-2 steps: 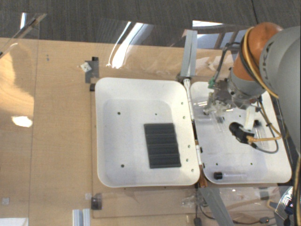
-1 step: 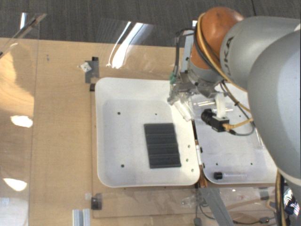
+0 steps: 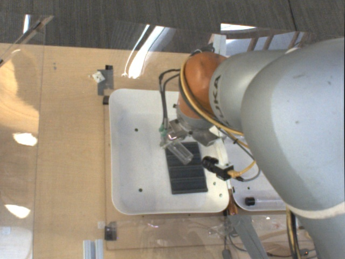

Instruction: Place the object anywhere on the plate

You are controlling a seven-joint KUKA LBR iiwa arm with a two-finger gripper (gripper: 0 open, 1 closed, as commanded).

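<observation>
Light wood bench (image 3: 59,144) fills most of the view, w/ glare patches at 9 and 8 o'clock and a curved reflection streak near 12. Beyond its far edge, dark grey ribbed carpet floor (image 3: 135,4) runs across the top.

Left white bin (image 3: 135,161) sits centre frame, shallow, rounded corners, a few small dark dots on its floor. Small black bracket (image 3: 105,82) at the bin's 11 o'clock corner, another black clip (image 3: 110,232) off its 7 o'clock corner. The right bin (image 3: 261,190) peeks out at 4 o'clock, mostly covered by the arm; a small black item (image 3: 249,201) lies on its visible strip.

Grey KUKA arm (image 3: 291,123) comes in from 3 o'clock, huge in frame, orange band (image 3: 197,82) above the wrist, black and yellow cables looping round it. The hand (image 3: 173,140) hangs over the middle of the left bin, pointing down toward 9 o'clock side of the wrist. Can't tell how its jaws stand; the wrist body and blur hide that.

Dark ribbed rectangular object (image 3: 187,174), like a black grooved plate, lies flat on the left bin's floor at about 5 o'clock from the hand, just beside it. A clear/grey blocky piece (image 3: 180,152) lies tilted across its top end, right under the hand; whether that is part of the hand or a loose thing, can't tell. Contact btw hand and the dark item not discernible.
</observation>
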